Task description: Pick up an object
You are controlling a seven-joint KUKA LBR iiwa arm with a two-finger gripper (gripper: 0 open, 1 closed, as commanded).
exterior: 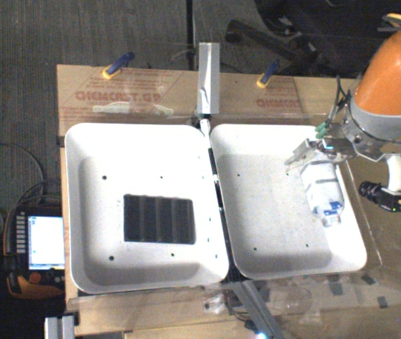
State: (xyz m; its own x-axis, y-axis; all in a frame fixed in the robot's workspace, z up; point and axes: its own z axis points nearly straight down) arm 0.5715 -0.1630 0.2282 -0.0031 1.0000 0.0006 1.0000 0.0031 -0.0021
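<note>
Bottle (323,193) of clear plastic with a blue mark near its lower end lies in the right bin (271,253), close to the bin's right wall. Its long axis runs from the top of the view down toward the bottom, with a small lean to the right at the lower end.

The gripper (322,149) is at the upper end of this bottle, under the orange band of the arm (384,83), which comes in from the right. From the jaws, the bottle lies directly below in the picture, so it stretches away from them toward the near edge of the desk. A pale, thin part spreads out to the left of the gripper, but I cannot tell if this is a finger or a piece of the bottle. How far the jaws stand apart I cannot tell, and I also cannot see if they have hold of the bottle or only hang above its top end.

In the left bin (94,154) lies a flat black tray (159,219) with ribs, well apart from the arm.

I judge that the grasp is aimed at the bottle's upper end. A closing across the short width of the bottle would fit best.
</note>
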